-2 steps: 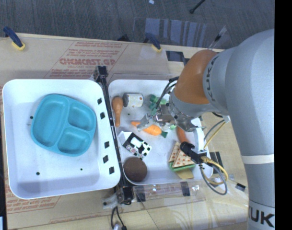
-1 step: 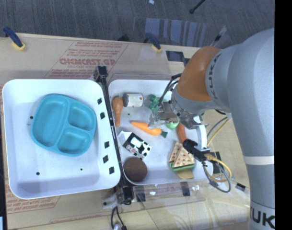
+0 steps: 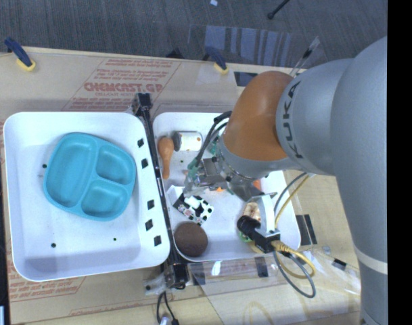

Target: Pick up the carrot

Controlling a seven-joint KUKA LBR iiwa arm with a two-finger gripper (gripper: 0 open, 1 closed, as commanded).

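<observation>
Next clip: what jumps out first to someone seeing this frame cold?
The big grey arm with its orange band fills the right side, bent low over the right bin. In the left bin lies a bright blue divided plate. The carrot rests near the right bin's left wall, with a brown ball in its front corner.
</observation>
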